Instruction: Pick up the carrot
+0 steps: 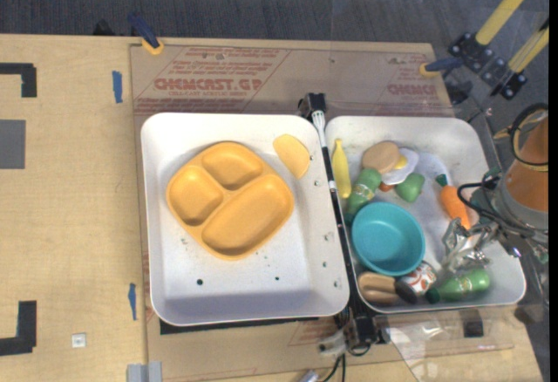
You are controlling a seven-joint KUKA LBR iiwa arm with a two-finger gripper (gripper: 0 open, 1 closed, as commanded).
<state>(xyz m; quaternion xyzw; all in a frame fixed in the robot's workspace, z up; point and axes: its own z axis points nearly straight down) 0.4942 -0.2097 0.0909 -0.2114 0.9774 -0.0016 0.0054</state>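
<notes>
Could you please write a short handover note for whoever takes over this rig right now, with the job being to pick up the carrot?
Gripper: low over the right side of the right bin; whether its fingers are open or shut cannot be made out, and nothing is seen between them.
Carrot: lying in the right bin, just above the gripper in the view, right of the teal bowl.
Left bin: holds the orange divided plate.
Done: arm brought near the carrot.
Left: grasp the carrot and lift it.

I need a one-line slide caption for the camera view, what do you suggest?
Gripper low in the right bin, just below the carrot, beside the teal bowl.
</notes>
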